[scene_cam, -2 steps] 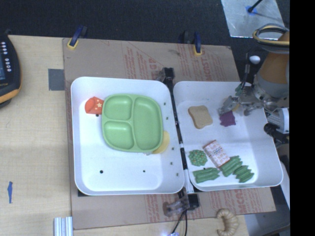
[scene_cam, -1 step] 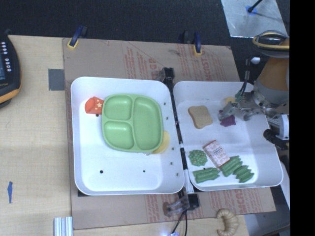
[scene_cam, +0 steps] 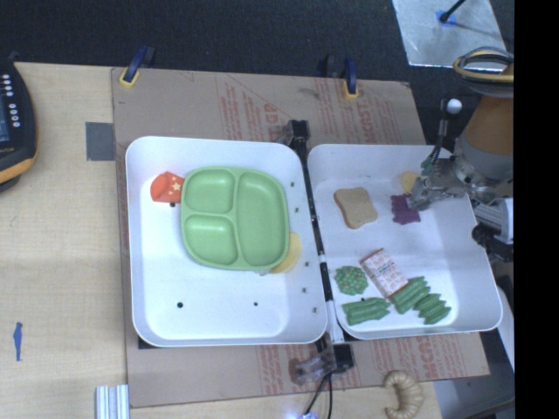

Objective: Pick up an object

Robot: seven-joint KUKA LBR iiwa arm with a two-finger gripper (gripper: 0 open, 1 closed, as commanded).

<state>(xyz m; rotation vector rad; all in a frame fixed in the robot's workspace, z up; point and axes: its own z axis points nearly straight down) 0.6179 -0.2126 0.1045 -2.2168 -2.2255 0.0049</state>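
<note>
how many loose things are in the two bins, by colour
green: 5 - plate, broccoli, three bean pods
red: 2 - star piece, packet
yellow: 2 -
tan: 1 - bread
purple: 1 -
total: 11

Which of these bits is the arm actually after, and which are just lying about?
For the job: gripper, purple piece, bread slice, green beans, red packet.

Lying about: green divided plate, blue clamps, handheld controller.

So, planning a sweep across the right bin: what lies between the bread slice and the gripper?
In the camera view, a small purple piece lies between the bread slice and the gripper, close beside the gripper.
</note>
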